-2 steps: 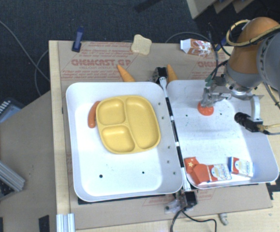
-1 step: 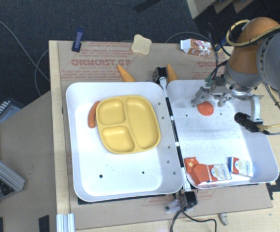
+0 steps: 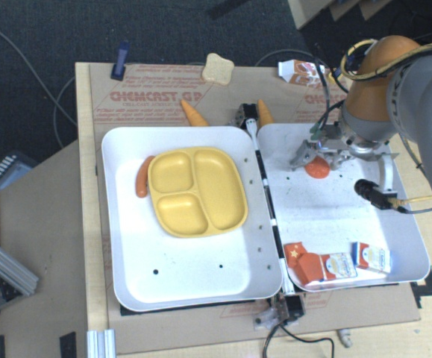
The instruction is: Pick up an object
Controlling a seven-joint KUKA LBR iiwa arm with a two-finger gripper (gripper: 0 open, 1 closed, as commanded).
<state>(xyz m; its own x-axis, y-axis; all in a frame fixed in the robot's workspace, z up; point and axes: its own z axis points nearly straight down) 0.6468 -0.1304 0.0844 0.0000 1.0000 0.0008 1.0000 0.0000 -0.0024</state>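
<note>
Gripper (image 3: 321, 154) low in right bin (image 3: 395, 237), at 12 o'clock of bin, directly over small red-orange ball (image 3: 318, 169); finger state impossible to tell. Best centred on ball, straight descent, firm close before lift. Counted: one ball, one carton (image 3: 333, 264) at 6 o'clock, one yellow tray (image 3: 198, 191), one sausage (image 3: 142, 177) in left bin (image 3: 193, 282)

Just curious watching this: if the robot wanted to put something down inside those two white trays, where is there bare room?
Left bin: bare floor below the yellow plate. Right bin: open middle between the tomato and cartons. Crowded around the hand.
</note>
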